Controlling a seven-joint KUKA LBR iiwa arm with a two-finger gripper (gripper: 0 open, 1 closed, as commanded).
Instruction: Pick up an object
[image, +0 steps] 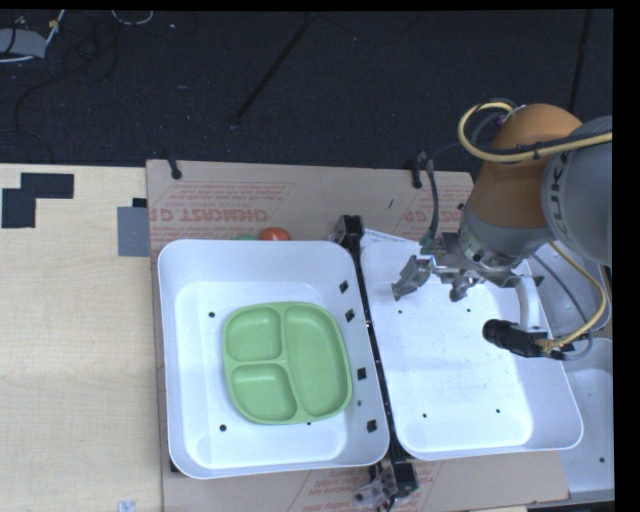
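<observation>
The arm (560, 190) enters from the right side of the camera view, grey link uppermost, orange band directly above the wrist. The wrist points downward and to the left. The gripper (436, 279) hangs below it, its two fingers spread apart with nothing between them.

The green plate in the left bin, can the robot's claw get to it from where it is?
Probably yes. The green plate lies flat in the left bin with nothing over it. The claw hangs above the right bin, just across the divider.
</observation>
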